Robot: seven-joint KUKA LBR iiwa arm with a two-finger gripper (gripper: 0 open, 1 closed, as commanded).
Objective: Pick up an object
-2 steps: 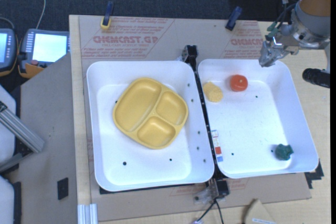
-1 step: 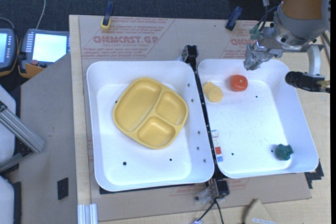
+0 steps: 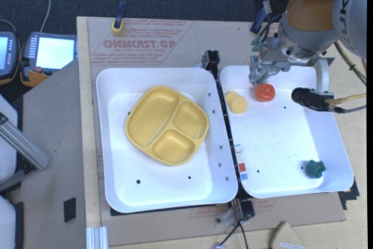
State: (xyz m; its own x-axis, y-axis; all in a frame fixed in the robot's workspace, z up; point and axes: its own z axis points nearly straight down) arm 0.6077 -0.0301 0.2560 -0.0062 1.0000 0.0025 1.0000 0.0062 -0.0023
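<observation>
The tool (image 3: 259, 76) hovers in the right bin (image 3: 291, 172), just beside the red tomato (image 3: 265, 92); I cannot tell its opening. The approach seems in hand; next it should descend onto the tomato.

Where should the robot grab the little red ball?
Probably straight down from above, pinching the red ball across its round middle. It sits alone on the flat floor of the right bin, with the tool right beside it, so its sides look free to close on.
</observation>
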